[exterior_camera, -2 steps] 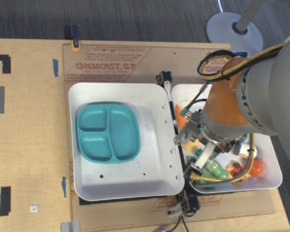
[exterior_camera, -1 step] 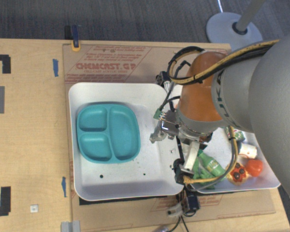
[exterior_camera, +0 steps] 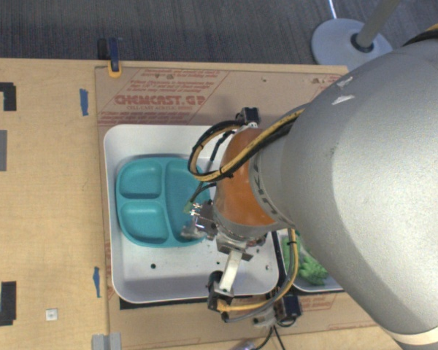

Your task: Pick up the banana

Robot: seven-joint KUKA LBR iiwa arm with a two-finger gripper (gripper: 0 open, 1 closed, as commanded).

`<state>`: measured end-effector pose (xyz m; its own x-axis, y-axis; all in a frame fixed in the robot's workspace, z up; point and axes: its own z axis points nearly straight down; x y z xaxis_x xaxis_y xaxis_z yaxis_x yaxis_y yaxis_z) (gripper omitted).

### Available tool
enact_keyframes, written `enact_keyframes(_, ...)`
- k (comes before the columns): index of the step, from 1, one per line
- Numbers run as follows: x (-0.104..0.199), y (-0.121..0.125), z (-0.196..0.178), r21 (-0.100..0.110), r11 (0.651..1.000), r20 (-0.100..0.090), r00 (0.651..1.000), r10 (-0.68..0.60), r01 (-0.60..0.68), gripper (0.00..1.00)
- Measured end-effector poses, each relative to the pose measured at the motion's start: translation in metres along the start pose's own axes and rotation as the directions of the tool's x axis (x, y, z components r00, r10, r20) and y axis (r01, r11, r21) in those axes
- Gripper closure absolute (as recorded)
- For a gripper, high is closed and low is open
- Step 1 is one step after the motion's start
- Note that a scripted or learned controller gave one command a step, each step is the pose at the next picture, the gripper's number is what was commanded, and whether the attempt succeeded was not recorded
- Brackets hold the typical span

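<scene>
My gripper (exterior_camera: pixel 196 222) hangs low over the left white bin (exterior_camera: pixel 131 279), at the right edge of a teal divided plate (exterior_camera: pixel 150 199). The grey arm with its orange band (exterior_camera: pixel 237 188) covers the gripper from above, along with the bin's right part. Yellow and black cables loop around the wrist.
The teal plate lies in the left bin's upper left part. A green object (exterior_camera: pixel 312 270) peeks out from under the arm in the right bin (exterior_camera: pixel 317 289). Both bins sit on a brown cardboard sheet (exterior_camera: pixel 160 97). A grey stand base (exterior_camera: pixel 343 41) is at the far right.
</scene>
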<state>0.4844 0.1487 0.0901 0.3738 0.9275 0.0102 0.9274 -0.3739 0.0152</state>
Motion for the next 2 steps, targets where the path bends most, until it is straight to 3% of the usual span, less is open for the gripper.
enact_keyframes(1,0.024,0.003,-0.095,0.017,0.994,0.008,0.994,-0.109,0.109,0.00)
enact_keyframes(2,0.059,-0.025,0.001,0.008,0.930,0.006,0.930,-0.367,0.367,0.00)
